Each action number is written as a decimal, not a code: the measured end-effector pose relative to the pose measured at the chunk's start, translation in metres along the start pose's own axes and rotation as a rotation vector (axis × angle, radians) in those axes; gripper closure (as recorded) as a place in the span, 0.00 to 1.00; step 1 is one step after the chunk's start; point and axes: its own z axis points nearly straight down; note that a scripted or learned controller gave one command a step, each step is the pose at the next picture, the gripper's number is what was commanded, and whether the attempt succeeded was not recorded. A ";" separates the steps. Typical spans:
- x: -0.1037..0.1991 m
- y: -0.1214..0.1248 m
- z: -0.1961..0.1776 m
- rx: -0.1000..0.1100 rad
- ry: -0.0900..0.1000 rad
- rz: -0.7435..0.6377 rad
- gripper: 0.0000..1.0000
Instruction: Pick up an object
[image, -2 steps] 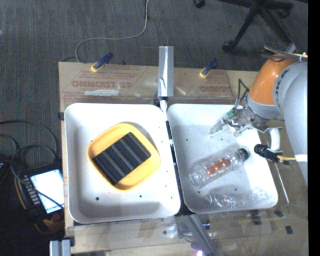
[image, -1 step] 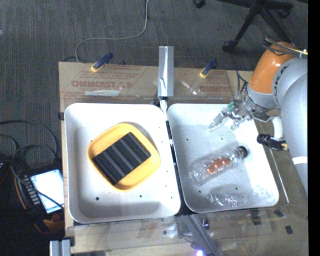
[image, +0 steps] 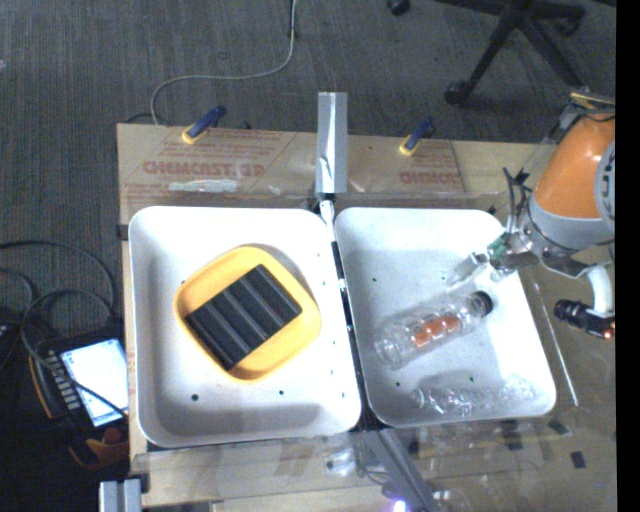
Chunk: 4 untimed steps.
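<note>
Yellow tray (image: 249, 312) in left bin (image: 150, 300), clear bottle (image: 432, 330) (lying flat) in right bin (image: 400, 250)

Floor (image: 80, 60): dark grey carpet with a fine ribbed weave, evenly lit. A thin pale cable (image: 225, 75) loops across it near the table's far edge. Black chair legs (image: 510, 45) stand on the carpet at upper right. Table (image: 230, 165): brown board surface with faded red lettering; two blue-and-yellow clamps (image: 203, 124) grip its far edge. A grey metal post (image: 331, 145) rises at the middle. On the floor at lower left, dark cables (image: 45, 290) curl beside a lit device screen (image: 95, 375).
</note>
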 end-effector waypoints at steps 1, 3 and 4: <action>0.011 -0.023 0.040 -0.006 0.005 -0.067 0.00; 0.008 -0.011 0.033 -0.003 0.001 -0.055 0.00; 0.023 -0.073 0.041 -0.014 0.001 -0.090 0.00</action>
